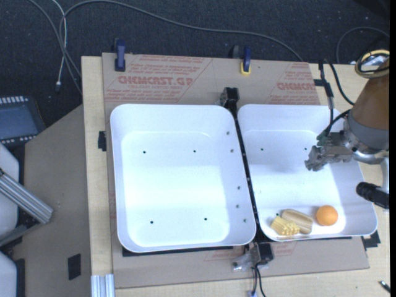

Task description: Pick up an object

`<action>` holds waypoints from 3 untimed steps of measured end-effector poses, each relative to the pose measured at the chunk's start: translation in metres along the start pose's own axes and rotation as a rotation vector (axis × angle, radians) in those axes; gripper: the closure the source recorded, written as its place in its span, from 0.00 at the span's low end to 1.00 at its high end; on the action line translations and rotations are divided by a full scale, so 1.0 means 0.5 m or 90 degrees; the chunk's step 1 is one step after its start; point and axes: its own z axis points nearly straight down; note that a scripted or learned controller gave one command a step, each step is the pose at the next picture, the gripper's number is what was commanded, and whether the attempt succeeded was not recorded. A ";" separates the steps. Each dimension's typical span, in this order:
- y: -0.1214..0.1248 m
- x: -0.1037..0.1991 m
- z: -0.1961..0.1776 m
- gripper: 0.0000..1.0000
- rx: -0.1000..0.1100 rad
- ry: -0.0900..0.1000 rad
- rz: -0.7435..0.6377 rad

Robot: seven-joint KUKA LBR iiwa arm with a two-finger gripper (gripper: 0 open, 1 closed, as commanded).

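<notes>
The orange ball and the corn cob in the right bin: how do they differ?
The orange ball is round, smooth and plain orange; the corn cob is yellow, bumpy and longer than it is wide. The ball sits apart toward the bin's right side, while the cob lies against a tan roll. Both rest near the front edge of the right bin, with the gripper farther back.

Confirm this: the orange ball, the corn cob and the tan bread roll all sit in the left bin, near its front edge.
Wrong bin. The camera view shows the orange ball, corn cob and tan bread roll in the right bin, near its front edge.
</notes>
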 end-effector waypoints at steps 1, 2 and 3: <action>0.010 0.000 -0.125 1.00 -0.001 0.000 -0.001; 0.011 0.000 -0.169 1.00 0.001 0.000 0.000; 0.013 0.109 -0.147 1.00 0.003 0.002 -0.003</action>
